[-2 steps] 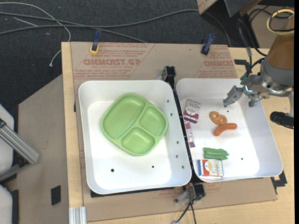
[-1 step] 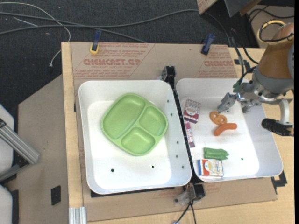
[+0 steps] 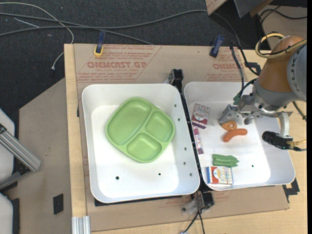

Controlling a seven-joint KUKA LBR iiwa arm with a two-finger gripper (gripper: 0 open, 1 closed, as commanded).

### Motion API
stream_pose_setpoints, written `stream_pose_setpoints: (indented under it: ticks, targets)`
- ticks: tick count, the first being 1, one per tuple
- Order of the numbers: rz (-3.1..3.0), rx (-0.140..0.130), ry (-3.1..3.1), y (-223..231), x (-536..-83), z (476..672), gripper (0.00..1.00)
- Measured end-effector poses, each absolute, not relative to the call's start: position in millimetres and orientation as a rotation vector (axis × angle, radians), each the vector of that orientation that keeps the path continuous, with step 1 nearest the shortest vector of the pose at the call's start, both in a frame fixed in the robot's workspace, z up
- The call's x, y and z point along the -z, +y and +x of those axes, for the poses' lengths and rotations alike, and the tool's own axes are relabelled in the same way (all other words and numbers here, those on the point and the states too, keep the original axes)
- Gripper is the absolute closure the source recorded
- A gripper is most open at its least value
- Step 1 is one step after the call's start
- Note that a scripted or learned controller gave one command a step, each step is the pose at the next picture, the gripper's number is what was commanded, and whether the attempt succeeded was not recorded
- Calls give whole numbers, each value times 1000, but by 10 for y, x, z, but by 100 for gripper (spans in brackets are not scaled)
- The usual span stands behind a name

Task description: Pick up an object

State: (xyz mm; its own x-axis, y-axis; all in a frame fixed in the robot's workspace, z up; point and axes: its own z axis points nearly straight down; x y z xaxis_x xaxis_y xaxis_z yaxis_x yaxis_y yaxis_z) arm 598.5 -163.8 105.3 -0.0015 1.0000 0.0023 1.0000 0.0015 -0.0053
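Green tray (image 3: 140, 128) in left bin (image 3: 92, 101); tool (image 3: 235, 117) over sausage (image 3: 234, 134), grip unclear.

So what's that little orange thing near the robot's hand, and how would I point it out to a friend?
Start at the right-hand white bin, the one the arm reaches over. Near its middle, just below the gripper, lies a small orange sausage-shaped object. It is long and rounded, unlike the flat pink packet to its left, the green piece below it and the small printed box at the bin's near edge.

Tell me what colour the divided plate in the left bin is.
Light green; the plate shows best in the camera view.
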Motion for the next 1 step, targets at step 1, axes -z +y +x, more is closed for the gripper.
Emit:
stream_pose_setpoints:
  ticks: [1]
  targets:
    - [-2218,-3,-2220,-1632,-843,5985,0]
